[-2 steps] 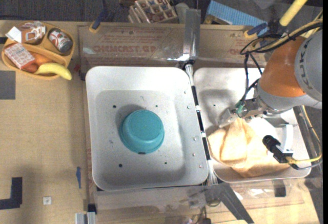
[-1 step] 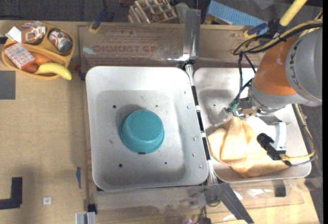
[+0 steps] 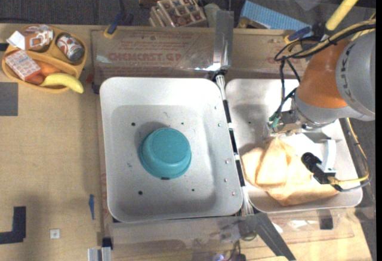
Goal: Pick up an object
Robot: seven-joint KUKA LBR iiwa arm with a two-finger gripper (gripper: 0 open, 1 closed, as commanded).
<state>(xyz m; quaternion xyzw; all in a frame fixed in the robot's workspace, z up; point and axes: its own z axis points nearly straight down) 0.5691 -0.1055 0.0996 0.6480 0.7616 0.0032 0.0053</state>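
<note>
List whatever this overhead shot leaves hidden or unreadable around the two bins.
- Gripper, camera view: the wrist and arm cover it from above, so the jaws and any grip on the yellow cloth cannot be judged.
- Right bin: the arm hides part of its floor.
- Whatever lies under the cloth is covered.
- Teal bowl in the left bin: sits upside down, inside unseen.
- Tray of food: labels too small.

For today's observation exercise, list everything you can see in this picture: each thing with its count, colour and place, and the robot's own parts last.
bowl: one, teal, upside down in the left bin.
cloth: one, pale yellow, crumpled in the right bin.
bins: two, white, side by side on the bench.
tray of toy food: one, yellow, with a banana, far left of the bench.
cardboard: brown, behind the bins.
arm: one, grey with orange band, over the right bin.
gripper: one, above the cloth.
</note>
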